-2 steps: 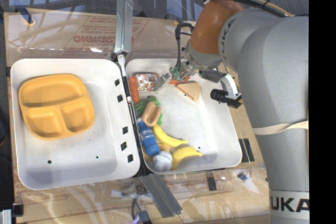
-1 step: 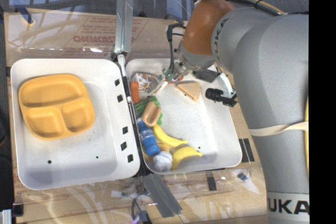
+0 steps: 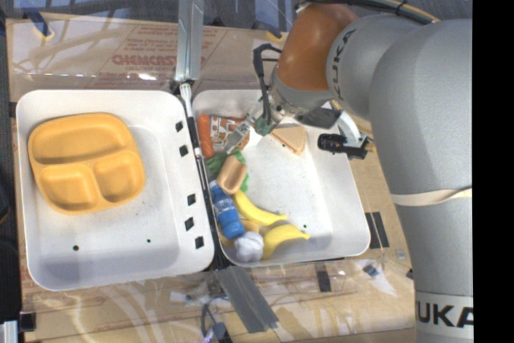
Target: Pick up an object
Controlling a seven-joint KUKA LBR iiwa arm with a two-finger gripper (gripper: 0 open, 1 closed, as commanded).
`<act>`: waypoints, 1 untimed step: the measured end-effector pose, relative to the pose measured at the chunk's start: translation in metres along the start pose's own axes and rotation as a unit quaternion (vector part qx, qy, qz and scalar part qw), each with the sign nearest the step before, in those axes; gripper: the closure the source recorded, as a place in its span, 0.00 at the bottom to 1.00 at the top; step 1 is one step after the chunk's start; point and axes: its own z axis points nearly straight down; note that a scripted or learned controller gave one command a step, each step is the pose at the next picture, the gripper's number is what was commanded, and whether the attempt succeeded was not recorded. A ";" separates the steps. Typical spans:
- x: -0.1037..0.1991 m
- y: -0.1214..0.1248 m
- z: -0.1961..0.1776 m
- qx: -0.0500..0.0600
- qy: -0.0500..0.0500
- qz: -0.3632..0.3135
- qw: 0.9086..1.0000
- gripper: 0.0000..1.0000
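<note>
My gripper [image 3: 242, 136] is down in the right bin [image 3: 337, 197], near its back left corner, under the orange band of the wrist [image 3: 309, 52]. It sits just over a printed snack packet [image 3: 226, 127] and beside an orange carrot [image 3: 206, 137]. A tan bread wedge [image 3: 291, 140] lies right of it. In front of it are a tan roll-shaped piece [image 3: 232, 173], a green item [image 3: 214, 165], a blue bottle [image 3: 226, 213], two yellow bananas [image 3: 259, 211] [image 3: 284, 237] and a white ball [image 3: 248, 247].
The left bin [image 3: 152, 237] holds a yellow divided plate [image 3: 84, 161]. A metal divider strip [image 3: 189, 36] runs back between the bins. The grey arm [image 3: 418, 132] covers the right bin's right side. A black clip-like part [image 3: 341, 144] juts off the wrist.
</note>
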 end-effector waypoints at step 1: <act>0.002 0.001 -0.008 0.001 0.002 -0.003 1.000 1.00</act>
